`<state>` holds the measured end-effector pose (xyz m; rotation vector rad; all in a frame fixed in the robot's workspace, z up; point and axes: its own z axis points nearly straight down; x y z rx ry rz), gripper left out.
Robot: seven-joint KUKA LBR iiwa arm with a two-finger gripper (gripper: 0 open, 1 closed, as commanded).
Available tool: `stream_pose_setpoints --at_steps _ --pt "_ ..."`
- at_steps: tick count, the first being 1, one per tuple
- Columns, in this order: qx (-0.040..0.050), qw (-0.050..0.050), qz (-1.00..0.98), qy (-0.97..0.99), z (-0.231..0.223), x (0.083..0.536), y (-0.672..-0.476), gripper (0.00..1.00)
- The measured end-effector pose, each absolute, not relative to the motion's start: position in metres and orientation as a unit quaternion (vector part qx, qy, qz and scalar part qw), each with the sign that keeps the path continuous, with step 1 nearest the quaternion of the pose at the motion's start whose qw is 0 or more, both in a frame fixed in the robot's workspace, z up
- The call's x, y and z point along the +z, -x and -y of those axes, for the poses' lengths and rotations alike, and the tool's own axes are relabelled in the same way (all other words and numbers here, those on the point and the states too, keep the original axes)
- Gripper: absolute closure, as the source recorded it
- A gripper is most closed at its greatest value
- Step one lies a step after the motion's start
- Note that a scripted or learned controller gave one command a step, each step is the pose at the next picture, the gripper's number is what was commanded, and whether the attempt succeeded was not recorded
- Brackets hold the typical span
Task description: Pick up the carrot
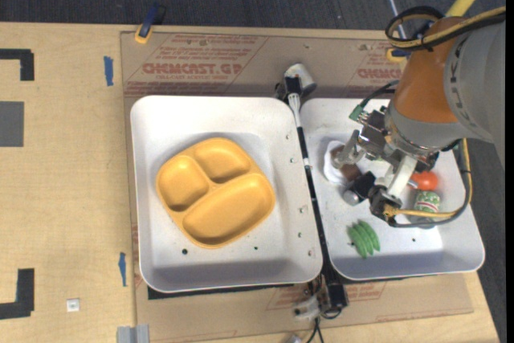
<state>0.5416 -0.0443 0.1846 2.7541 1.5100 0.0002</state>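
1. A bench topped with tan cardboard sheet (72, 173) is seen from above, printed in red along its far edge and marked with scraps of blue tape; dark carpet lies beyond it.
2. Two shallow white bins are set side by side. The left bin (152, 124) holds a glossy yellow plate (215, 190), rounded and moulded into three compartments.
3. Over the right bin (466, 249) the grey arm (482, 84) is lowered, with its orange band above the wrist and black and yellow cables looped around it.
4. The gripper (355, 177) is placed near the left-centre of the right bin, beside a small white rounded object (332, 162). Whether it is open or closed cannot be told, and nothing can be made out in its grasp.
5. A ribbed green piece (365, 238), shaped like a pod, lies on the bin floor just in front of the gripper.
6. The carrot (427, 181) is taken to be the small orange-red piece at the right side of the right bin, partly covered by the wrist body and cables. It lies apart from the gripper, on the far side of the wrist.
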Motion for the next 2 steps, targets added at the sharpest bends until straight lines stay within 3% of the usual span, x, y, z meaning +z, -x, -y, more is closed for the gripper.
stream_pose_setpoints --at_steps 1,2 --pt "-0.0005 -0.001 -0.610 -0.792 0.0879 0.1846 -0.5368 0.00" --pt "0.0000 0.000 -0.610 -0.792 0.0878 0.1945 -0.5375 1.00"
